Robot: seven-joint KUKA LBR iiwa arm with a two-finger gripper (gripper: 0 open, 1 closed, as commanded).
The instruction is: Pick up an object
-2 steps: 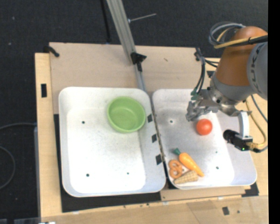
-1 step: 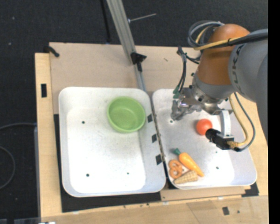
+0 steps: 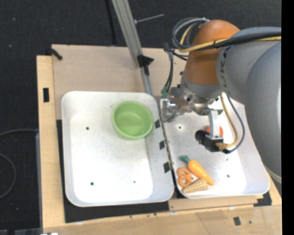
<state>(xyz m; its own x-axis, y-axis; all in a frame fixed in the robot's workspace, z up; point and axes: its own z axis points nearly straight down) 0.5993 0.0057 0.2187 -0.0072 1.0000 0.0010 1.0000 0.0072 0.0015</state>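
Note:
A toy carrot (image 3: 200,171) with a green top lies in the front left corner of the right bin (image 3: 245,180). Beside it are an orange pretzel-shaped piece (image 3: 184,176) and a tan waffle cone (image 3: 196,186). A green bowl (image 3: 133,120) stands upright in the back of the left bin (image 3: 88,180). My gripper (image 3: 167,110) hangs low at the right bin's back left corner, close to the divider between the bins. It is well behind the carrot group and just right of the bowl.
A slanted aluminium post (image 3: 130,33) rises from the back of the bench between the bins. The grey arm and its orange band (image 3: 208,58) cover the right bin's back. A black part with cables (image 3: 209,140) hangs over the right bin's middle.

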